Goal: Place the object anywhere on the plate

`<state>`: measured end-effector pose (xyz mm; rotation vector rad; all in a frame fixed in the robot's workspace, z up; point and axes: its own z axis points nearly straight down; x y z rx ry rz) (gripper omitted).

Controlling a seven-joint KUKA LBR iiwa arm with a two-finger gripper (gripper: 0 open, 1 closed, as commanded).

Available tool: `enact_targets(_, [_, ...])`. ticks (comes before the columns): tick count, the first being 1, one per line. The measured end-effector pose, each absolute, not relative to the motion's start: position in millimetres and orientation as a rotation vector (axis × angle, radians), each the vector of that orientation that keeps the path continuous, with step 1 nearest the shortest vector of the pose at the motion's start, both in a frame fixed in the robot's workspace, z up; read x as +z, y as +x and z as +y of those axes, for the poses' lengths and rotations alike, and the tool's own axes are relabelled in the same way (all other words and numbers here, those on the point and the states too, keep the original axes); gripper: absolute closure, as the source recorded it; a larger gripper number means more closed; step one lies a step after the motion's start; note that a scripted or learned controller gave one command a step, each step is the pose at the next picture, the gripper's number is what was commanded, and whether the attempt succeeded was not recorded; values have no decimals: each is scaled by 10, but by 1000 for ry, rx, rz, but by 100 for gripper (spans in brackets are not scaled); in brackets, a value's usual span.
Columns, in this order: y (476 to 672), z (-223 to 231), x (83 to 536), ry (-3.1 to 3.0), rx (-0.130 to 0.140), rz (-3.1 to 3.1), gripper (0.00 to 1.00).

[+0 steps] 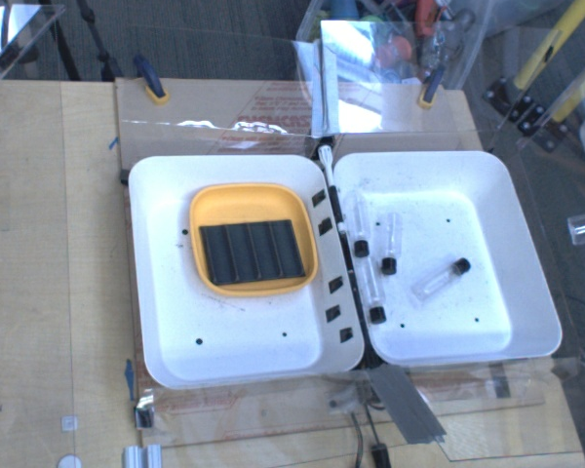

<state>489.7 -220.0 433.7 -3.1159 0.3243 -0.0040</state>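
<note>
A yellow plate (207,206) sits in the left white bin (234,337), toward its back middle. A black ridged rectangular piece (252,252) lies flat on the plate and covers most of its floor. In the right white bin (473,198) lie several clear vials with black caps. One vial (441,279) lies slanted near the bin's middle. Another vial (388,247) lies left of it. Two more vials (359,230) (372,298) lie along the bin's left wall.
A row of small black tabs (333,261) runs along the seam between the bins. A clear box of mixed items (400,18) stands behind the right bin. Blue-and-orange clamps (151,78) (431,86) hold a transparent sheet at the back.
</note>
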Motion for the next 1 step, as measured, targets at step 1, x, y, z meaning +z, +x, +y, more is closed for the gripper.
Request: enact_targets(1, [4867,-2205,4337,-3117,-4,314,100])
